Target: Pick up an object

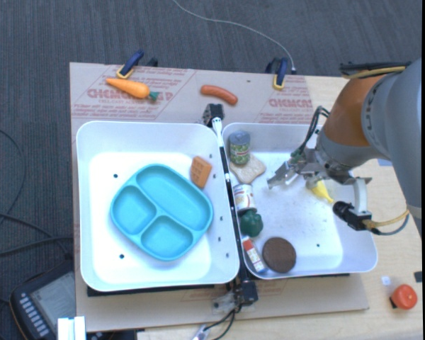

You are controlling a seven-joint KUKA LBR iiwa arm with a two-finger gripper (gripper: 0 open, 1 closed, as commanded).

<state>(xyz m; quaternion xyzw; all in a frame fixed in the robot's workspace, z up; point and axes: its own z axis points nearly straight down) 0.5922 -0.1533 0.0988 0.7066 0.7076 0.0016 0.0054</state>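
Observation:
My gripper (280,174) hangs over the middle of the right bin (340,261), reaching in from the right, its metal fingers spread and nothing between them. A yellow toy (319,188) lies just right of the fingers, under the wrist. A beige flat piece (253,168) and a green can (239,147) sit left of the fingertips. Along the bin's left wall are a small jar (244,197), a dark green toy vegetable (251,223), a small red bottle (250,251) and a brown disc (278,254).
The left bin (99,147) holds a blue divided plate (161,211) and an orange block (200,171). A toy carrot (131,88) and a sausage (219,94) lie on the board behind the bins. An orange item (404,297) rests at the bench's lower right.

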